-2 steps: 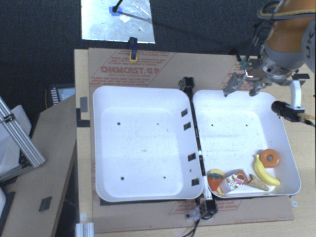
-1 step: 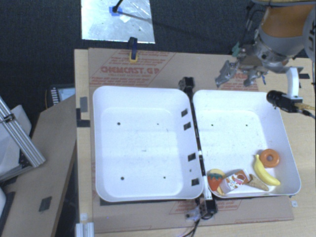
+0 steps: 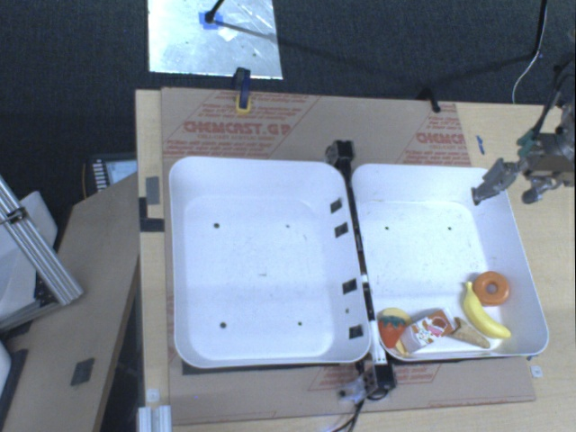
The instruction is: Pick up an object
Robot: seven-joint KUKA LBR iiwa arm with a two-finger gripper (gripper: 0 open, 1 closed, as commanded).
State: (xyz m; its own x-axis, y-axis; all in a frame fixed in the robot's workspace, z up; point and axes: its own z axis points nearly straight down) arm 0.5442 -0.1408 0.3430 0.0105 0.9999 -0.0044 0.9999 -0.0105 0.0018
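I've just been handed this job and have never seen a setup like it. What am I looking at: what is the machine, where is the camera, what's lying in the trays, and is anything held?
The single camera sits fixed above a bench, looking down at a slant. Two shallow white trays lie side by side: the left bin and the right bin. The machine is a robot arm reaching in from the picture's right; its pincer hovers over the right bin's upper right corner. Nothing shows between its fingers, so it holds nothing that I can see. The objects crowd the right bin's near corner: a yellow banana, an orange ring, a red and orange fruit, a small packet and a tan cone-shaped piece.
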